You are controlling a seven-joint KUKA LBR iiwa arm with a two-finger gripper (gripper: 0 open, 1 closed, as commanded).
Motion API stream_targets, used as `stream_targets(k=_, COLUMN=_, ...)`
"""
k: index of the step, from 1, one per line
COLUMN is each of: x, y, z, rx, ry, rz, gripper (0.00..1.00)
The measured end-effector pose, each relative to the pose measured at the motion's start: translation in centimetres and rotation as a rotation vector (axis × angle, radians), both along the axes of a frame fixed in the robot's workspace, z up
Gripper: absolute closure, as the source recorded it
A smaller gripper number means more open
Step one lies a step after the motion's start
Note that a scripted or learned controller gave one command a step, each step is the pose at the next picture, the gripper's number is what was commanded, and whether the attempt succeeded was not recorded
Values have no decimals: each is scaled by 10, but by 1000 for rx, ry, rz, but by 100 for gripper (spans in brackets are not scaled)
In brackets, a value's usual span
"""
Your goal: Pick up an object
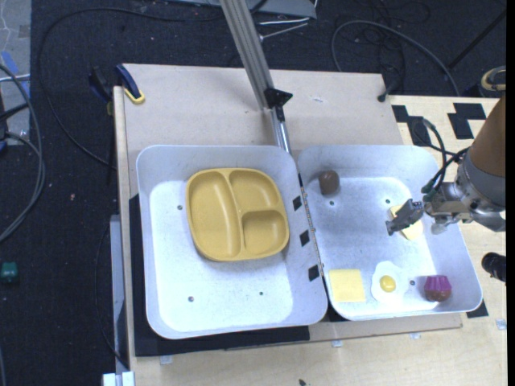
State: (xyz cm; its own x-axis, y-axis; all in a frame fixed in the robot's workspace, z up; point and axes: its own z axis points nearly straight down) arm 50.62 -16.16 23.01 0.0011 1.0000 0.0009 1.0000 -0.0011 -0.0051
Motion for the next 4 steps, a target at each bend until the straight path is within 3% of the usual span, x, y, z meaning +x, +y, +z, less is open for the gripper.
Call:
stream_targets(k=2, x=5, y=17, z=-110, rx=1, ry=0, rz=0, gripper=0)
stream_targets(k=3, x=6, y=17, z=-97, rx=-1, ry=-5, rz=-1, gripper=100)
stream_targets(k=4, x=11, y=14, z=-35, rx=-3, ry=-11, rz=3, gripper=100)
